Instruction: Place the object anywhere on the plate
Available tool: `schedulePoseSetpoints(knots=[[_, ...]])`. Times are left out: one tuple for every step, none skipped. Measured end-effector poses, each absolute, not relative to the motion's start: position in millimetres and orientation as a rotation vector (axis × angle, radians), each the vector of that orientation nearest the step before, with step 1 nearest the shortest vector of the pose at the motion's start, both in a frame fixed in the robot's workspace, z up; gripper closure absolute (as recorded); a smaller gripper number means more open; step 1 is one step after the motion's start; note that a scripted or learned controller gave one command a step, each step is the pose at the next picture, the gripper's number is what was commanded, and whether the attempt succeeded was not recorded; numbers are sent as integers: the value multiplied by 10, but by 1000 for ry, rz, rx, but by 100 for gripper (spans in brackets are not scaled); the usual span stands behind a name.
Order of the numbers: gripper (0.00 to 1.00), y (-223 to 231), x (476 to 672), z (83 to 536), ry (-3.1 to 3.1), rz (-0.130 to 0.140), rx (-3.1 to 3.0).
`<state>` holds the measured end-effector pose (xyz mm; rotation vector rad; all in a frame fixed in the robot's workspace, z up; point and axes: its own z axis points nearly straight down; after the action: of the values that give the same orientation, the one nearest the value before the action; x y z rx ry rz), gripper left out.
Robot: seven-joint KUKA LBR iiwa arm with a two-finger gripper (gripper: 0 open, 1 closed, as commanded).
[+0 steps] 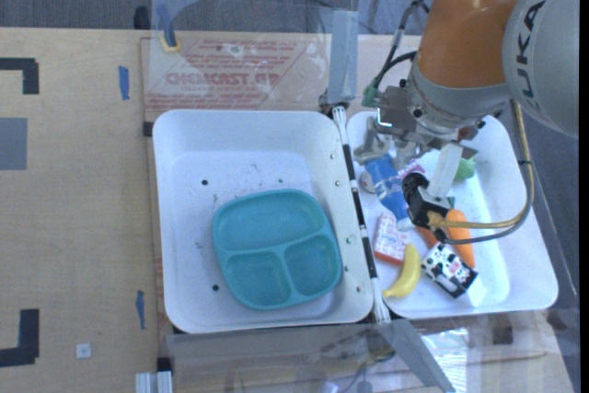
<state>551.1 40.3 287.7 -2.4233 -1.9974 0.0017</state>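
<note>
My fingers (391, 152) hang low over the back left part of the right shallow white bin (529, 276), close to the ridge where the two bins meet. I cannot tell whether they are open or closed.

Just below them, toward the view's lower edge, lies a blue and white plastic packet (382, 179), hard by that ridge. A small green piece (467, 167) sits just to their right. Further down lie a small red and white carton (388, 237) and an orange carrot-shaped toy (459, 236). Beyond those are a yellow toy banana (405, 276) and, beside it, a black and white spotted block (448, 270). This bin's right side is bare white floor.

Across the ridge to the left, the left shallow white bin (170, 198) holds the teal three-compartment plastic plate (276, 248). It lies flat, near the ridge wall, with bare floor behind and left of it. Farthest left spreads the pale wooden surface (64, 198).
</note>
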Motion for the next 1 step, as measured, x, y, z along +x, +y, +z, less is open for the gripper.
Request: schedulePoseSetpoints(knots=[[100,1051,5387,1986,-1929,3,-2477]])
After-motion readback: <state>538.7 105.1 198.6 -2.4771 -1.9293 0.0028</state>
